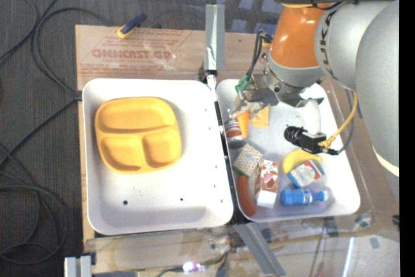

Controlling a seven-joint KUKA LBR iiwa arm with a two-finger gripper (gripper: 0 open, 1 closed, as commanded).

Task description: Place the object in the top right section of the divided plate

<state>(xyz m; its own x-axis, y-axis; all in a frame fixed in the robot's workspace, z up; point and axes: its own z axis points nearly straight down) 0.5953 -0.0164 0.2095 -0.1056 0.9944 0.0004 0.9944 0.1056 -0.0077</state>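
Observation:
The yellow divided plate [138, 133] lies in the left bin [155, 204], with one wide section at the back and two smaller ones in front. My gripper [247, 102] is low over the back left corner of the right bin [343, 198]. An orange flat piece [260, 117] lies just under and beside it. Whether the gripper is touching or holding that piece cannot be told. The arm's wrist hides the bin floor behind the gripper.
The right bin also holds a dark can [233, 131], a checkered packet [248, 158], a red-and-white carton [266, 182], a red sausage [243, 196], a banana [299, 158], a small carton [307, 174], a blue bottle [303, 196] and a white object [312, 112].

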